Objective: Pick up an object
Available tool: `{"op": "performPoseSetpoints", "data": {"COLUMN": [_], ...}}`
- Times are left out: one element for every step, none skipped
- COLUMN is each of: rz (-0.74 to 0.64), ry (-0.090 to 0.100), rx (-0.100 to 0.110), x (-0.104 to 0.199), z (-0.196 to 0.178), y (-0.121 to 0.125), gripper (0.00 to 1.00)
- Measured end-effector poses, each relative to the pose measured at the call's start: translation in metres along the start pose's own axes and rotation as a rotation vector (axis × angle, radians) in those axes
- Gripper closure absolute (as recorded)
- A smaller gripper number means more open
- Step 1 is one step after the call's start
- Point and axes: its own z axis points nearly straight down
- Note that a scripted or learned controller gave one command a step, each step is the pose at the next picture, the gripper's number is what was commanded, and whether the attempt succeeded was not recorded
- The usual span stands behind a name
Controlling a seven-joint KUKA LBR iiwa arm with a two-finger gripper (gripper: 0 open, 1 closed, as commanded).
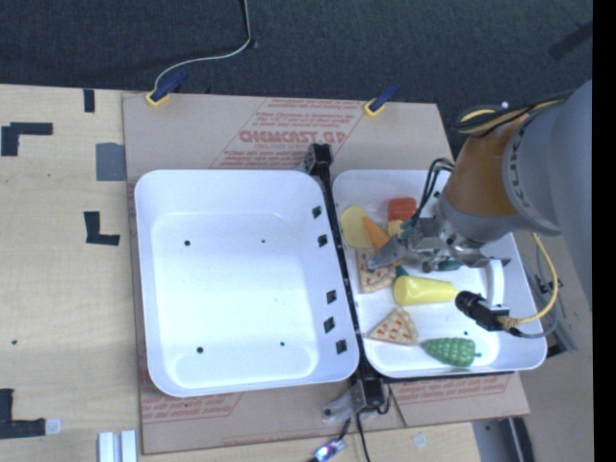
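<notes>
Your arm reaches in from the right, and its gripper (pixel 402 245) sits low in the right bin (pixel 520 359), down among the toy food. Whether it is apart or together you cannot tell — the wrist and cabling hide it. Crowded around it: a yellow piece (pixel 358 225) and a red block (pixel 401 206) toward the far side, a waffle-like piece (pixel 376 277) just beside the tool, a yellow corn-shaped toy (pixel 424 290) touching the wrist's underside. Nearer you lie a pizza slice (pixel 395 328) and a green knobbly toy (pixel 449 351) — well clear. The left bin (pixel 154 200) stands alongside.
</notes>
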Motion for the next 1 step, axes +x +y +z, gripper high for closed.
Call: {"op": "performPoseSetpoints", "data": {"rz": [-0.004], "ry": [0.002], "rx": [-0.003], "x": [0.0019], "z": [-0.0152], "y": [0.0014], "gripper": [1.0]}}
